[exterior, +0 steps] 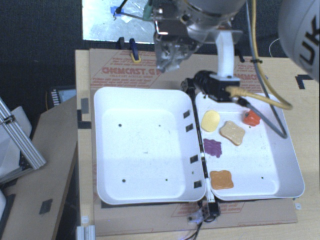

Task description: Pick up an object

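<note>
Gripper [167, 59] is hanging high above the bench's far edge, just beyond the far rim of the left bin [107, 101]; whether it is parted or closed cannot be told, and nothing is showing in its grasp. All five pieces are lying in the right bin [287, 156], nearer and rightward; the yellow piece [210, 120], by the divider, is sitting closest.

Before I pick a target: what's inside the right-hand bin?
The right bin holds five small pieces: a yellow piece, a tan slice, a red-orange piece, a purple piece and an orange slice. Cables cover its far edge.
</note>
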